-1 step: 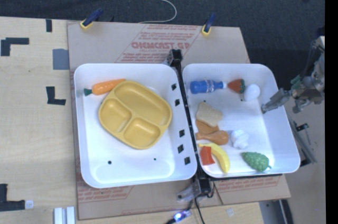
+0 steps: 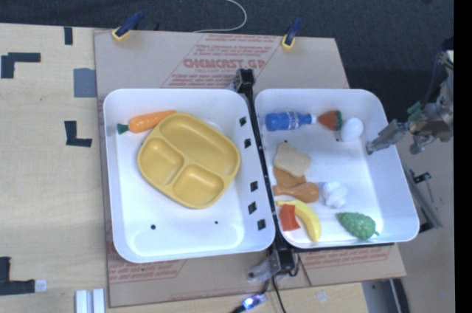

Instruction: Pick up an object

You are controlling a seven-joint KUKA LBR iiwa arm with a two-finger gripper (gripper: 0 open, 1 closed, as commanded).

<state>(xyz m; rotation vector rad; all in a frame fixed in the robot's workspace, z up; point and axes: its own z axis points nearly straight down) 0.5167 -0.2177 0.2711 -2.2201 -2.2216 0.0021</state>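
- Gripper [image 2: 402, 136] sat at the view's right edge, fingers pointing left.
- Nothing was visible between the fingers.
- Wrist parts showed just behind, partly cut off.

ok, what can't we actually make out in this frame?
- Gripper, camera view: small at the right bin's edge, so its finger state is unreadable.
- Orange toy carrot: lower side tucked behind the yellow divided plastic tray.
- Small white lumpy toy: too small to identify.
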